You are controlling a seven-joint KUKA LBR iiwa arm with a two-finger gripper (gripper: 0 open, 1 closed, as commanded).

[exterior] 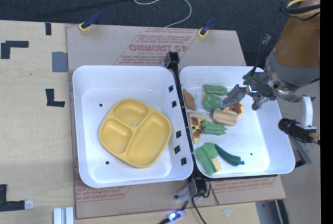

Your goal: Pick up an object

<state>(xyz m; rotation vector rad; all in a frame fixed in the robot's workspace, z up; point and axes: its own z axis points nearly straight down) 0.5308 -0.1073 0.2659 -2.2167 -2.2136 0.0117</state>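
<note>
Gripper (232, 97) over right bin's (270, 158) crowded middle, above hot dog (225, 117); aperture unreadable, nothing visibly held; risk of nudging neighbours, missing grasp.

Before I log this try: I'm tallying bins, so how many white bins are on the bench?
2. The left bin holds a yellow divided plate. The right bin beside it holds toy food, with the gripper over it.
</note>
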